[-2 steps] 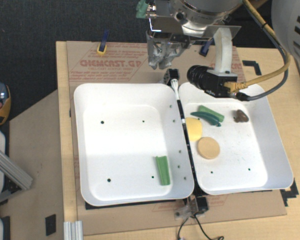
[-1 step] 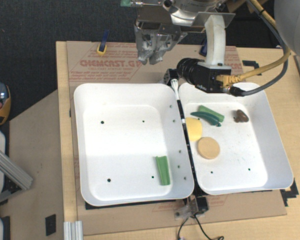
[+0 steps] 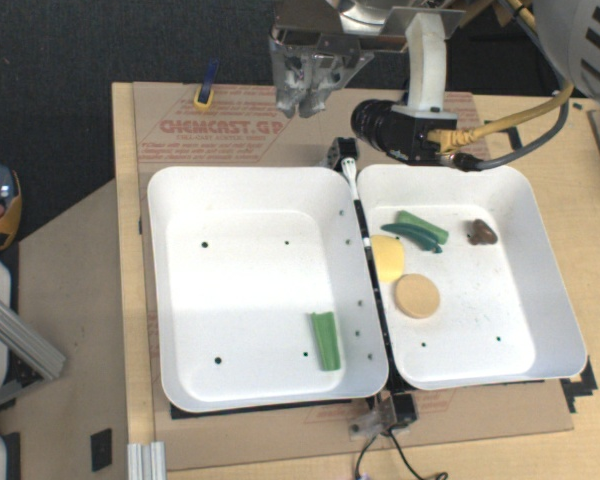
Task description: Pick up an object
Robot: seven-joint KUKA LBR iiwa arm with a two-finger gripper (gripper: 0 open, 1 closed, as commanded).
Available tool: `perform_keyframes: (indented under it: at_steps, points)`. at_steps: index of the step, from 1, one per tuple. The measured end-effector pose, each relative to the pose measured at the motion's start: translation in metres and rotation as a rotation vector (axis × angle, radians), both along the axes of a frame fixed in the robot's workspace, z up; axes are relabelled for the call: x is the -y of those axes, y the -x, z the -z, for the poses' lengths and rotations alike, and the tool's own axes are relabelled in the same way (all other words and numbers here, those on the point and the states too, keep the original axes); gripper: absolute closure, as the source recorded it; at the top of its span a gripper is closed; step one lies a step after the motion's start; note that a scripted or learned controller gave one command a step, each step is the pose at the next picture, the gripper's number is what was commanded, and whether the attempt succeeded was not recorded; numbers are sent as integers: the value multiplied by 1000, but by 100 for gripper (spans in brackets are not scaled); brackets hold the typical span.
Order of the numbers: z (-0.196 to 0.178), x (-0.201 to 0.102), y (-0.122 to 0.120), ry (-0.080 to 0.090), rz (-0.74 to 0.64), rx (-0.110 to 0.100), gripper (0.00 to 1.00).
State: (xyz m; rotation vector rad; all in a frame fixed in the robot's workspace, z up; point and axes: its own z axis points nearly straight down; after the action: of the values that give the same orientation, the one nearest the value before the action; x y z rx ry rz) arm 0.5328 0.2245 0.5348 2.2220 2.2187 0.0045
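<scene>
Figure: Pincer (image 3: 305,96) poised above the tabletop (image 3: 230,133), behind the two bins.

You see the pincer hanging over the brown board beyond the left bin (image 3: 180,268), fingers slightly parted and grasping nothing. In the left bin, a green block (image 3: 326,341) lies near the front right corner. In the right bin (image 3: 540,298), you find a yellow piece (image 3: 388,258) touching a tan disc (image 3: 417,296), a dark green curved object (image 3: 418,230) just behind them, and a small brown lump (image 3: 481,232) near the far right.
</scene>
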Motion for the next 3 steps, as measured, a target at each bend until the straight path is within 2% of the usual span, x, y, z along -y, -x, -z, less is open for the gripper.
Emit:
perform_keyframes:
  at_steps: [1, 2, 3]
  points:
    - [-1, 17, 26, 1, 0, -6, 100]
    - [-11, 15, 24, 1, -3, -2, 100]
    - [1, -1, -7, 1, -3, -1, 100]
